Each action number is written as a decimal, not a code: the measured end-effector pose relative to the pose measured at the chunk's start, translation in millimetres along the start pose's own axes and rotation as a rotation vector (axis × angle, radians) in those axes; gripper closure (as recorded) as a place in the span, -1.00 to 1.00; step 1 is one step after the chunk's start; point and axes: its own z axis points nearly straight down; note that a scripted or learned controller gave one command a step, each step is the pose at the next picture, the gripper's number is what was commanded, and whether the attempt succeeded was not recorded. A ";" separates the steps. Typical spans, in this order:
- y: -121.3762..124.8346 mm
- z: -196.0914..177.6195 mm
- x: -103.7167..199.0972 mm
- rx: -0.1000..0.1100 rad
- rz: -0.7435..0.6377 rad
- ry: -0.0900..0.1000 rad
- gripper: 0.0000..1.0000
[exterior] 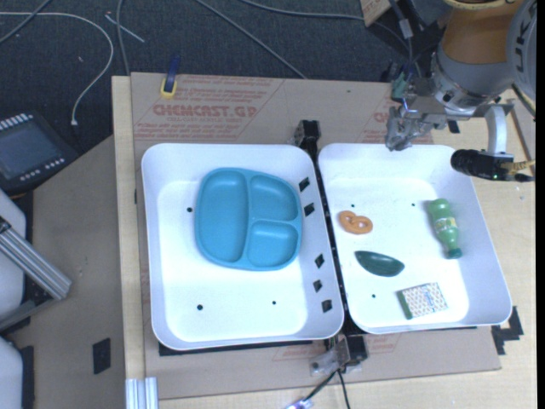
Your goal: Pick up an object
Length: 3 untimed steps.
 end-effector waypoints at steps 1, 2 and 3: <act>-5.2 14.2 53.2 0.006 0.000 0.003 1.00; -4.3 14.6 100.8 0.003 0.000 0.002 1.00; 12.1 28.5 151.2 0.001 0.000 0.001 1.00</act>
